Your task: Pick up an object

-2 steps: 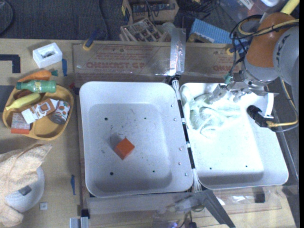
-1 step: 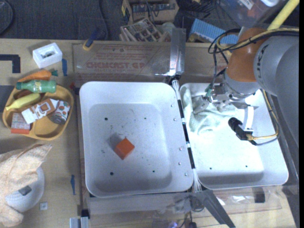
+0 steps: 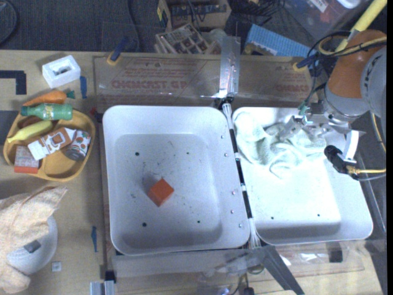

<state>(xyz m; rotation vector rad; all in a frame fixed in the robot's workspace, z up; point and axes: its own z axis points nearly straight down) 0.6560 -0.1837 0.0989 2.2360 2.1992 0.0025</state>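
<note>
Nearest the camera view's lower edge, the left bin holds an orange block lying alone on its floor. Beside it, the right bin carries a crumpled pale cloth at its far end. The gripper hangs over that cloth's right edge; whether it is open or closed cannot be told. Judged so, the reach-and-descend step is in hand; next comes closing on a fold and lifting

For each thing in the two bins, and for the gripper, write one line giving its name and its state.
orange block: lying loose in the left bin, apart from the walls.
white cloth: crumpled in the right bin, upper part.
gripper: low over the cloth's right end.
</note>
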